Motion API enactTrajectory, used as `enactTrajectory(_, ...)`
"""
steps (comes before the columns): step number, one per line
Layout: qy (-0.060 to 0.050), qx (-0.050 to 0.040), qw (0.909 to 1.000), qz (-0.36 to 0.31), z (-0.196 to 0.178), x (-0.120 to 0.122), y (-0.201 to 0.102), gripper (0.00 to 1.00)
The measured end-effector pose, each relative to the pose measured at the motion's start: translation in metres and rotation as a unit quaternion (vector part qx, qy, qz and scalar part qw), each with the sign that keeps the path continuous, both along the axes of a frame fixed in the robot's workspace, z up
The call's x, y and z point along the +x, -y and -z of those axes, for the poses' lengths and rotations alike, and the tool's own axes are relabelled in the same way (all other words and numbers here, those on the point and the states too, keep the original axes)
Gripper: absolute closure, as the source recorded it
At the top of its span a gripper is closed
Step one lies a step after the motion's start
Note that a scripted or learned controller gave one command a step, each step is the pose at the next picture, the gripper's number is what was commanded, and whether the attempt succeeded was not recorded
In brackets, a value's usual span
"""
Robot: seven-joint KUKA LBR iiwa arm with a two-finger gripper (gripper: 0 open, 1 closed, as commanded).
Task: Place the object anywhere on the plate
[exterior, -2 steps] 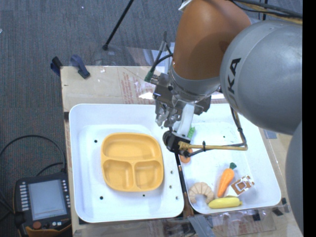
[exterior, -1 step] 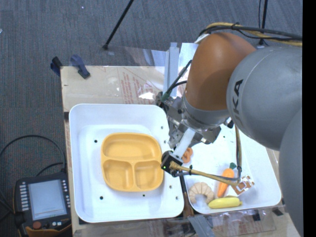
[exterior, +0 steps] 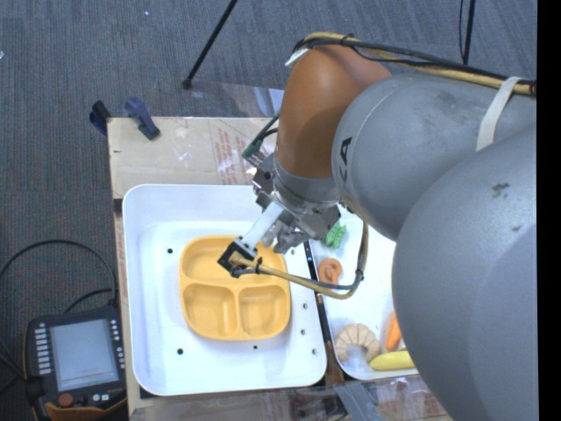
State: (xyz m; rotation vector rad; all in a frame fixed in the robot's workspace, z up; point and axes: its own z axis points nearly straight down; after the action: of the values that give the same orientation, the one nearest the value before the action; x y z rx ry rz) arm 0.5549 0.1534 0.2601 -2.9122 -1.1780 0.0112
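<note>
A yellow plate [exterior: 232, 301] with three compartments lies in the left white bin [exterior: 153, 235]. My gripper [exterior: 287, 233] hangs over the plate's upper right corner, close to the divide between the two bins. The wrist covers most of it. I see nothing that is clearly held. In the right bin [exterior: 372, 274] lie a green object [exterior: 335, 233], an orange ring-shaped piece [exterior: 330, 270], a tan croissant-like piece [exterior: 357, 340], an orange carrot-like piece [exterior: 394, 330] and a yellow banana-like piece [exterior: 392, 360].
The large grey arm covers most of the right bin and the right side of the view. A teach pendant [exterior: 79, 358] sits off the bench at lower left. A blue clamp [exterior: 140, 117] grips the bench's far left corner.
</note>
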Motion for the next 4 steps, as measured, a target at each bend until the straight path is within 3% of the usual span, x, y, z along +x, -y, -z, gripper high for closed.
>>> enactTrajectory(1, 0.0, 0.0001, 1.0, -0.001, 0.0, 0.0, 0.0, 0.0)
enactTrajectory(2, -0.003, -0.0009, 1.0, -0.002, -0.007, 0.0, -0.001, 1.0)
enactTrajectory(3, -0.003, -0.0009, 1.0, -0.002, -0.007, 0.0, -0.001, 0.0)
enactTrajectory(4, -0.007, -0.002, 1.0, -0.004, -0.014, 0.0, -0.001, 1.0)
